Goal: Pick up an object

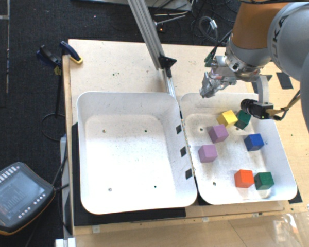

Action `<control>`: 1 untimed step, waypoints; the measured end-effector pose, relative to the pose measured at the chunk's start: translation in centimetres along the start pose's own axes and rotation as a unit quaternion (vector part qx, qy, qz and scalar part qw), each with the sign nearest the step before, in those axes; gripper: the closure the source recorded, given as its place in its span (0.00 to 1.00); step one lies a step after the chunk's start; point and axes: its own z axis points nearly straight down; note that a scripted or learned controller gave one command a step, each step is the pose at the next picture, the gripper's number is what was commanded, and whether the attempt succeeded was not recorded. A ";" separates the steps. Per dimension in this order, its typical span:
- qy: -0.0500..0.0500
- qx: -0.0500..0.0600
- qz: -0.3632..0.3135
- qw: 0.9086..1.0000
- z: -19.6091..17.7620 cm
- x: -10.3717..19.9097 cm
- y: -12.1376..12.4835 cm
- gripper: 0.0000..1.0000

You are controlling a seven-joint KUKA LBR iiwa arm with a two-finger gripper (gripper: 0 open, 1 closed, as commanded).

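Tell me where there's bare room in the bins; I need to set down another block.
The left bin offers the widest bare floor, wall to wall. In the right bin, the near-left corner is free, bordered by the purple block and the orange block. It is crowded at the far right, around the yellow block under the gripper.

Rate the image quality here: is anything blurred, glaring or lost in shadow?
Camera view: even light, soft shadows beside the small cubes such as the blue cube; the metal two-finger gripper looks slightly smeared, its tips unreadable; the white right-hand bin is bright without washing out.
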 end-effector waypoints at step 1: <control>0.000 -0.001 -0.001 1.000 -0.1 5.7 0.4 1.00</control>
